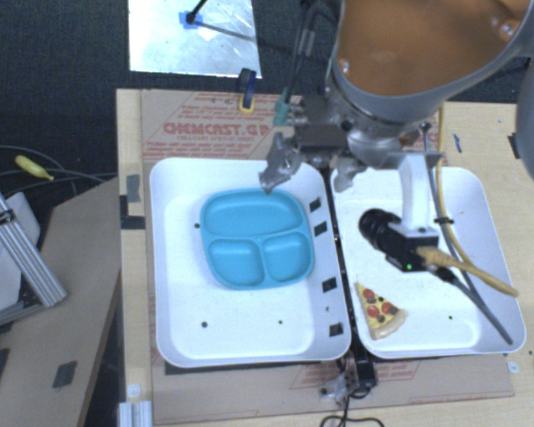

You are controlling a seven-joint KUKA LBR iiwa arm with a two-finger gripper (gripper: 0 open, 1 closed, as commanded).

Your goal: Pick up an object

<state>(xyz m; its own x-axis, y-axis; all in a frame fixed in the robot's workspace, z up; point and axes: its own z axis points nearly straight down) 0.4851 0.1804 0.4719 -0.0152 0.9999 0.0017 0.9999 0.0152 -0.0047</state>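
Cardboard printed in red letters lines the bench under two shallow white bins, the left bin (173, 265) and the right bin (481, 238), set side by side. A blue divided plate (254, 238) lies flat in the middle of the left bin; a toy pizza slice (380, 310) lies near the front of the right bin, well apart from the plate. The plate looks like stiff, light, smooth plastic, likely slippery and too broad to span, so its raised far rim seems the sensible hold. The pizza slice is small and thin, hard to pinch flat. The arm reaches in from the right, wrist bent downward, and the gripper (304, 174) hangs over the bins' shared wall at the plate's far right corner, fingers apart with nothing between them, though blur makes the gap hard to judge.
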